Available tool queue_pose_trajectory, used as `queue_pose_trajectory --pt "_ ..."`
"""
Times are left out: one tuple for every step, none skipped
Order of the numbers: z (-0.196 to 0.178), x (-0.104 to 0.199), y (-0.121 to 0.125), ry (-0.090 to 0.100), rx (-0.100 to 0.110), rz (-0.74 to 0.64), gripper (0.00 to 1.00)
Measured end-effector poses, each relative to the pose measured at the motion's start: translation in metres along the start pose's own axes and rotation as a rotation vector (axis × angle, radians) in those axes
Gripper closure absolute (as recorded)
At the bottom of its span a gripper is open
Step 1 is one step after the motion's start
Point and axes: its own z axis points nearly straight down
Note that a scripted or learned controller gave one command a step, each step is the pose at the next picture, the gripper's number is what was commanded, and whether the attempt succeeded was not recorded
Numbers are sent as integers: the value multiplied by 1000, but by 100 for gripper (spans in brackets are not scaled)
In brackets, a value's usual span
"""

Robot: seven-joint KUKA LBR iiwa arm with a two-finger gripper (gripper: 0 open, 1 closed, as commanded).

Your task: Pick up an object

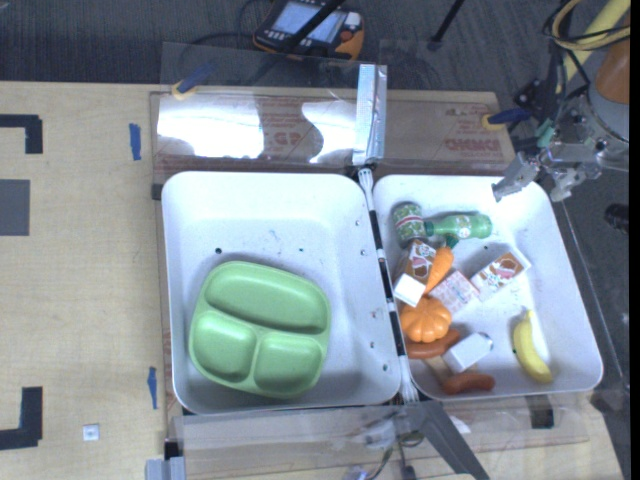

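Bins sit side by side on the counter (80, 268), and we take the right bin (575, 318) as our landmark. Above its far right corner we see the claw (533, 180), poised over the rim with nothing between its fingers; whether those fingers stand apart or together we cannot tell, since the metal parts blur together there.

Inside the right bin, near its far edge, we see a green bottle (455, 228) lying on its side, and just beside it, toward the divider, a small green can (406, 218). Closer to the bin's middle lies a carrot (439, 268), tilted, next to a small carton (420, 260) and a white cube (409, 290). A pink-printed packet (455, 293) and a juice box (498, 273) lie touching near the centre. Toward the near left of the bin we find an orange pumpkin (427, 321), with a white block (469, 351) just beside it and a red sausage (466, 383) along the near wall. A banana (531, 348) lies by itself toward the bin's near right side, well apart from the claw.

To the left of the right bin, across the divider, the left bin (200, 208) holds a green divided tray (262, 326). Beyond both bins we see a clear panel (260, 128) and a handheld controller (305, 26).
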Motion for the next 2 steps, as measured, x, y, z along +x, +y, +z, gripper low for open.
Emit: queue_pose_trajectory --pt "78 24 -10 0 -1 -111 0" --pt "159 12 14 -2 -19 -316 0"
